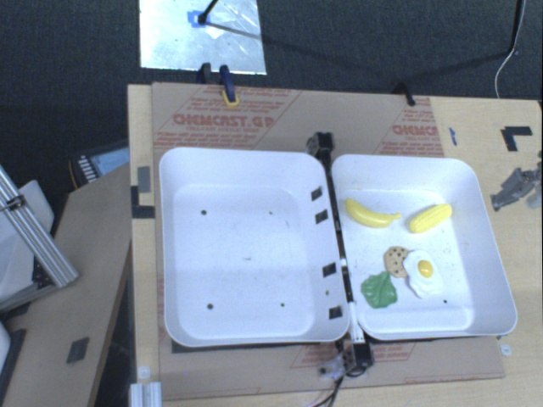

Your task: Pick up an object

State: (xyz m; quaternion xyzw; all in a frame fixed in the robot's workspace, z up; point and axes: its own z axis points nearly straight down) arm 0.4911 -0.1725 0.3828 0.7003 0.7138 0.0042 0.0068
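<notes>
I am watching the grey metal tool [514, 186] sitting at the far right edge of the camera view, outside the right white plastic bin [488, 270] and just off its upper right corner. It is small and partly cut off at this angle, so I cannot tell whether it is apart or together, and I am seeing nothing carried in it. By my reading the pick is not yet done: every candidate is lying loose on the bin floor, and the whole reach, descent and grasp are still waiting.

All the items are sitting in the right bin. A curved yellow plastic banana [371, 214] is lying near the bin's upper left, and a stubby yellow toy corn cob [430, 217] is lying just beside it to the right, the two apart. Lower down, a small brown speckled cookie [394, 260], a flat white fried egg with a yellow yolk [422, 275] and a green leafy lettuce piece [378, 289] are clustering together, the cookie touching the egg.

The left white plastic bin [182, 253] is resting beside it on the desk [280, 117].
</notes>
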